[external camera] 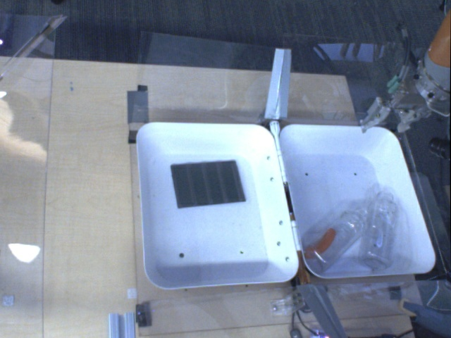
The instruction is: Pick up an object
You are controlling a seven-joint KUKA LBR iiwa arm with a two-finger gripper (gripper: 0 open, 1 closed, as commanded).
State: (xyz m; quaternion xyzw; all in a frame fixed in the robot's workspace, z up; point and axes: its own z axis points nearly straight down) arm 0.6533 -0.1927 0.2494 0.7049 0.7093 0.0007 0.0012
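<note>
No text, label, brand, number or sign can be read anywhere in the camera view.
</note>
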